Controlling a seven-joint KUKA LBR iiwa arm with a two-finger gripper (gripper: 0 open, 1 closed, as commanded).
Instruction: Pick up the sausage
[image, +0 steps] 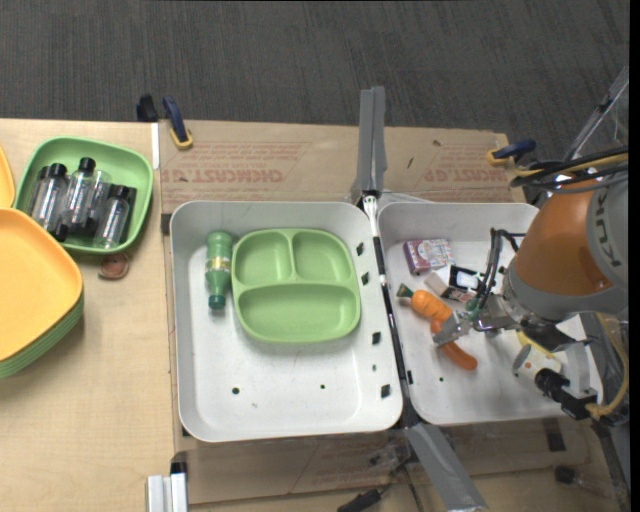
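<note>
The sausage (461, 355), a short orange-red piece, lies in the right bin (480, 400) near its middle. My gripper (450, 330) hangs low over the bin, reaching in from the right. Its tip sits just above the sausage's upper left end and right below an orange carrot (429, 304). From this angle I cannot tell whether it is touching the sausage or the carrot.
A pink and white packet (428, 253) and a small black and white item (463, 279) lie at the back of the right bin. The left bin (280, 400) holds a green divided plate (297, 285) and a green bottle (217, 268). A green tray of bottles (85, 195) and yellow plates (30, 290) sit far left.
</note>
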